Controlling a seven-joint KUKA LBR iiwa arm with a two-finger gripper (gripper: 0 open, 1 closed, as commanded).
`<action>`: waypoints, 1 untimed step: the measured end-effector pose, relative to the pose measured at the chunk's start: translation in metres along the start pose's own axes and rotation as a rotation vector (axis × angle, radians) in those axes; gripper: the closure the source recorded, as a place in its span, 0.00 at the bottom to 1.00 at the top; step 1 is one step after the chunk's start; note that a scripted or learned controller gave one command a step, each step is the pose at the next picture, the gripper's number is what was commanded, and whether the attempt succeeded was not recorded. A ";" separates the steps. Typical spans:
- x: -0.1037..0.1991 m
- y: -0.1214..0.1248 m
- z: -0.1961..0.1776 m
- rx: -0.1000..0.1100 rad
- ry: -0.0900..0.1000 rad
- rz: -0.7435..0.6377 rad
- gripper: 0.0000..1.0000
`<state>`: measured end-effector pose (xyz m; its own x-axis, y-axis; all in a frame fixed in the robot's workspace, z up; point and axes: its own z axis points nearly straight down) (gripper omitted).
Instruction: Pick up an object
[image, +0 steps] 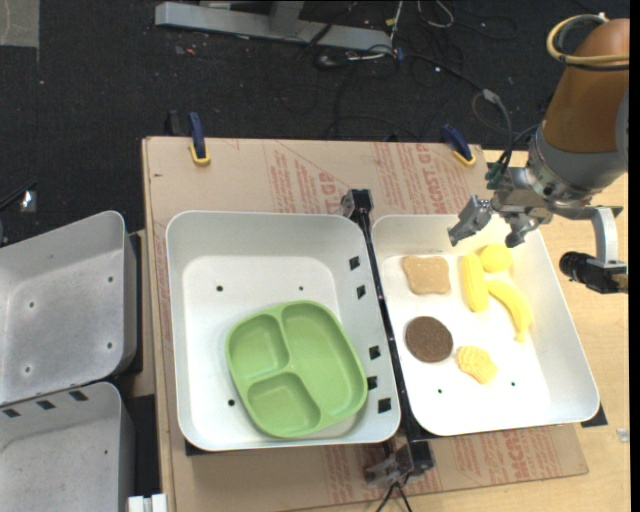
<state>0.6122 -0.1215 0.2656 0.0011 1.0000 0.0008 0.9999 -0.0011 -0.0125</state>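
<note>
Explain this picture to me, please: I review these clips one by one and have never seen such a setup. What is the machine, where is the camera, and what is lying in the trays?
The camera is fixed above a bench and looks down at a slant. The grey machine with the orange band entering from the right is a robot arm; at its tip is a two-finger pincer, which hangs open over the top edge of the right bin with nothing between its fingers. Its job is to pick up an object.

Two shallow white bins sit side by side. The left bin holds a green divided plate. The right bin holds toy food: a tan toast slice, a brown round cookie, a yellow banana, a yellow corn cob, another small yellow piece just under the pincer, and a yellow ridged piece lower down.
</note>
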 end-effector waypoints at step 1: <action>0.000 0.002 -0.007 -0.012 -0.001 -0.002 0.00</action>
<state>0.6141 -0.1214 0.2730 -0.0008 1.0000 -0.0007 1.0000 0.0008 -0.0005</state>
